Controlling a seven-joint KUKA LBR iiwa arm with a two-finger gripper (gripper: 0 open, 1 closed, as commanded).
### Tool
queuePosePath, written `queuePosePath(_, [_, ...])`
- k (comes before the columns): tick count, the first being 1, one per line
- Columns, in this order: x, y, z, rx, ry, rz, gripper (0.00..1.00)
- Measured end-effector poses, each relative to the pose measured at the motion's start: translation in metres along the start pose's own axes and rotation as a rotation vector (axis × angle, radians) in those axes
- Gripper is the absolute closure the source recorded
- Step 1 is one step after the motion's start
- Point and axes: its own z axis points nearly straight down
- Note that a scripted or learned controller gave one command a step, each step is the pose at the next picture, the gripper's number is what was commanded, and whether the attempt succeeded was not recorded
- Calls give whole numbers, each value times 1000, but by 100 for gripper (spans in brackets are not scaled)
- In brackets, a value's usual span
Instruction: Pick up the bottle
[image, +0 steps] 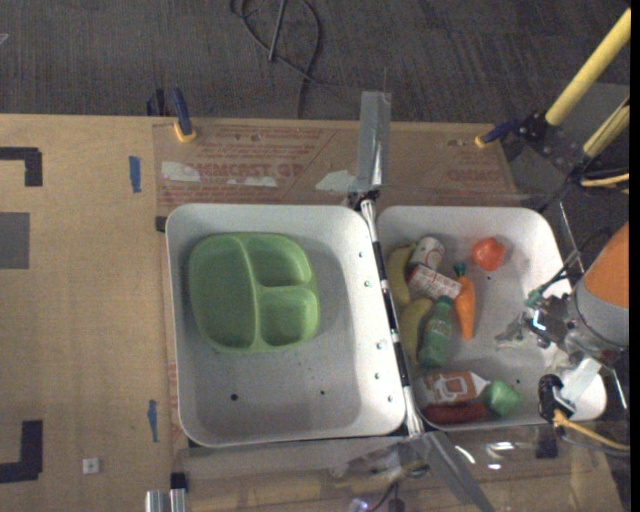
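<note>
**Bottle lies in the right bin, arm at the edge**

The green bottle (437, 334) lies in the right bin (520, 225), between a yellow banana (412, 322) and an orange carrot (465, 308). The gripper (545, 325) sits near the bin's right wall, apart from the bottle (its grip state cannot be told). A green divided plate (254, 290) rests in the left bin (270, 410).

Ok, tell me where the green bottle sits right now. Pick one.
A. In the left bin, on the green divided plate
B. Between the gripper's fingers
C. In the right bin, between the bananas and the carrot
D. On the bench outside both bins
C: the green bottle lies in the right bin, with the bananas on one side and the carrot on the other.
</note>
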Motion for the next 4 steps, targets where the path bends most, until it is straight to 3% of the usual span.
queuePosePath(1, [0,0,0,0,0,0,0])
queuePosePath(2, [23,-20,3,-10,-23,-281,0])
queuePosePath(3, [22,-18,-7,-14,-27,-279,100])
queuePosePath(4, [22,-18,-7,-13,-27,-279,0])
